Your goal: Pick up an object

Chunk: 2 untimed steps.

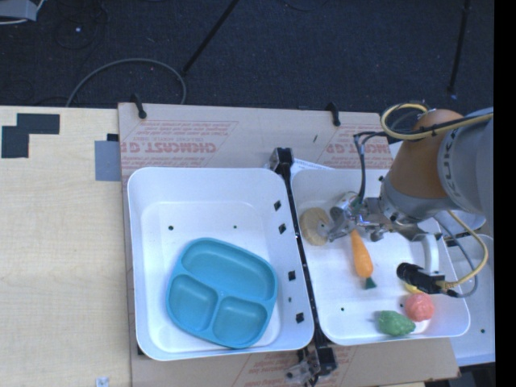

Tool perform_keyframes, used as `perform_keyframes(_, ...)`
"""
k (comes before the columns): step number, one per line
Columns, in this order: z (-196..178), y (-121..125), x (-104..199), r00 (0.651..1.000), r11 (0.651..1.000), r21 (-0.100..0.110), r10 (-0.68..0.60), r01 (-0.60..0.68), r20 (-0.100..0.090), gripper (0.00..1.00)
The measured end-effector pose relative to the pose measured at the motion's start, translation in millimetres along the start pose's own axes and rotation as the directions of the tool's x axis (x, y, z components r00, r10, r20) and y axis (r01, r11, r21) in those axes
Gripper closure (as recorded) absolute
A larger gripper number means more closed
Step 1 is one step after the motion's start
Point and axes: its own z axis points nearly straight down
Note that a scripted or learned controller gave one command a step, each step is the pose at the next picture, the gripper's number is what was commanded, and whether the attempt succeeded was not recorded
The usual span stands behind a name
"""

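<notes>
We see gripper mid-right beside carrot and tan disc; grip state unclear. Risk: nudges carrot, misses.

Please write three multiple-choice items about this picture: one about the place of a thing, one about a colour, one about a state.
1. In which bin does the blue tray lie?
A. the left bin
B. the right bin
C. outside both bins

2. What colour is the toy carrot?
A. purple
B. orange
C. white

3. How does the carrot rest?
A. lying flat on the bin floor
B. hanging high in the air
C. lying on the blue tray

Key:
1 A: the tray rests in the left bin.
2 B: its body is orange with a green end.
3 A: it lies on the floor of the right bin, below the gripper.
</notes>
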Motion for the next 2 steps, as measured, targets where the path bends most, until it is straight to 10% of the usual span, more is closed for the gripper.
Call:
perform_keyframes(1,-4.0,-5.6,-0.8,1.000,1.000,0.017,0.003,-0.003,-0.001,1.00)
perform_keyframes(2,-47.5,-8.3,1.4,1.000,1.000,0.012,0.002,-0.002,0.001,1.00)
